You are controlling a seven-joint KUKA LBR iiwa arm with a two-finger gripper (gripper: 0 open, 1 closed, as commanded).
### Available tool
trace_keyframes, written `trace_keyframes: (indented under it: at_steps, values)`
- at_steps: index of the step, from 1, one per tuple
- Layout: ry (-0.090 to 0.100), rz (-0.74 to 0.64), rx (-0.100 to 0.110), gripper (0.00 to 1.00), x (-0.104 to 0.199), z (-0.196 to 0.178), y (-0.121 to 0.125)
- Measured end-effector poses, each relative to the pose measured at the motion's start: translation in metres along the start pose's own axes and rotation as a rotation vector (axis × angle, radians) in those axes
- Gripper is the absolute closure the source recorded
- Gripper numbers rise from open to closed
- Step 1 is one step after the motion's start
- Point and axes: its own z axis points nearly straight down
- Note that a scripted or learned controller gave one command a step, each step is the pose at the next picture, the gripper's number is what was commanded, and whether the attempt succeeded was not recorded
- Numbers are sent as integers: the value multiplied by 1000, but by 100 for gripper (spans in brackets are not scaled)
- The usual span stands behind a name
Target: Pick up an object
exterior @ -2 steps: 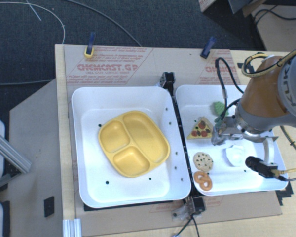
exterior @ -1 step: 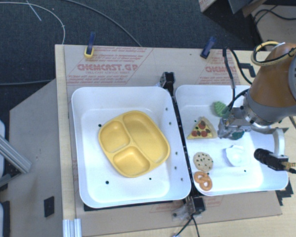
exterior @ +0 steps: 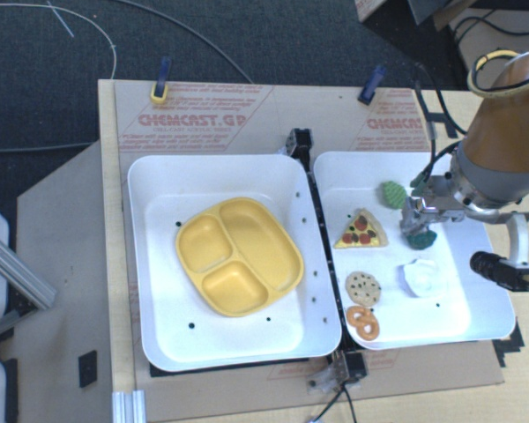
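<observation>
Camera view, operator: you have two white bins side by side on the bench. Left bin [exterior: 150, 263] carries a yellow divided tray [exterior: 238, 254], centre-left of frame. Right bin [exterior: 476, 320] carries the small stuff: a toy pizza slice [exterior: 361, 231] mid-bin, a chocolate-chip cookie [exterior: 362, 286] below it, a pretzel [exterior: 366, 323] at the lower edge, a light green leafy piece [exterior: 392, 193] near the top, a small white object [exterior: 420, 278] right of the cookie, and a dark green object [exterior: 420, 236] right of the pizza slice.

Arm [exterior: 502, 130] comes in from the right of frame, orange band up top, gripper [exterior: 416, 221] low in the right bin. Its tip sits right at the dark green object, seemingly touching or straddling it. You cannot tell how wide the gripper stands, nor whether anything is caught in it; the wrist body hides that.

Progress, as a guess: reach and descent done, gripper down at a likely target. Grasp unconfirmed, lift not yet done. Nothing is visibly off the bin floor. Dark green object lies directly under and just below the gripper tip; the white object is near, lower in frame; pizza slice just to the left.
</observation>
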Motion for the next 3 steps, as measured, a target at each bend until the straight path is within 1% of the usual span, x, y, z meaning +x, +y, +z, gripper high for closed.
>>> trace_keyframes:
  at_steps: [1,2,3]
  values:
    - [-1,0,-2,100,0,-54,2]
    - [2,-4,4,100,44,-51,7]
    - [2,-3,8,100,86,-39,17]
